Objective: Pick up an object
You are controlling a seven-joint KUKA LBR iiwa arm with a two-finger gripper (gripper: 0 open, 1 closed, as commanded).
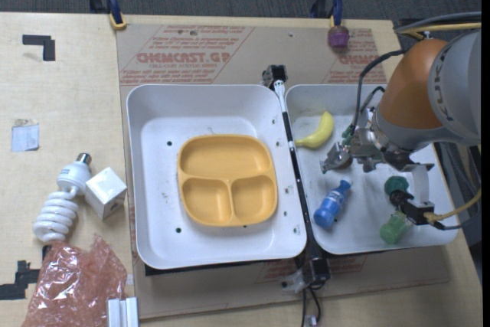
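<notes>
So the arm's reaching into the right bin [310, 99] and the gripper [346, 157] is hovering low over the middle of it, between the banana [316, 132] and the blue bottle [331, 204]. Honestly can't tell how wide the fingers are set; it's all a jumble of metal from this angle, and I don't see anything caught in there.

Closest candidates are that banana, lying just up and left of the gripper near the bin's left wall, and the blue bottle lying on its side just below it. There's also a green bottle [393, 228] near the front right corner.

My guess on handling: the banana looks like a plastic toy, so light, stiff, probably smooth and a bit slippery. Being curved, I'd pinch it across the fat middle, not the tapered ends, or it'll squirt out. The blue bottle is small, light and round, so it'll likely roll if nudged; grab across the body, fingers perpendicular to its long axis, not at the cap.

The left bin [145, 165] just has the yellow divided plate [227, 180], flat and low, a lousy pick for a two-finger pinch.
</notes>
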